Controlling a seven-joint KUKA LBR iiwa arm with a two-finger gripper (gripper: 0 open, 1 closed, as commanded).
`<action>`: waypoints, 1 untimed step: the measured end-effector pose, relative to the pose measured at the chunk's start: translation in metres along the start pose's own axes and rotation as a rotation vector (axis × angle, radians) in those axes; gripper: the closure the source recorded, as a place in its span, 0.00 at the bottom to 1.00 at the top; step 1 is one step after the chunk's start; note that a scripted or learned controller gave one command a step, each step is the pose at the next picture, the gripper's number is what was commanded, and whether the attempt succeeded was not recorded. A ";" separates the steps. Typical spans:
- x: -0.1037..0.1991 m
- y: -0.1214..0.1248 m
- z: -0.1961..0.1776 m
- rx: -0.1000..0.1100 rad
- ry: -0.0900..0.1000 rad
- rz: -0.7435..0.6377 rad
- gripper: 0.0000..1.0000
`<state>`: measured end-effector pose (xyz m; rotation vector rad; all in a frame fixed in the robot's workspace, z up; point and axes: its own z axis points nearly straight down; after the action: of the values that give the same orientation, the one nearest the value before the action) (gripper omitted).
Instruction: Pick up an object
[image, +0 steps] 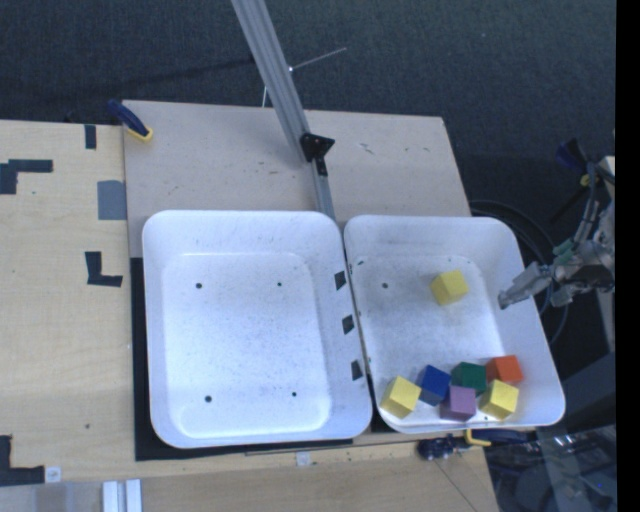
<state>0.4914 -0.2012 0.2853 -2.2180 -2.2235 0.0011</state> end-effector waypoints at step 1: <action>0.000 0.000 0.000 0.000 0.000 0.001 0.00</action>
<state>0.4913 -0.2014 0.2854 -2.2188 -2.2229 0.0008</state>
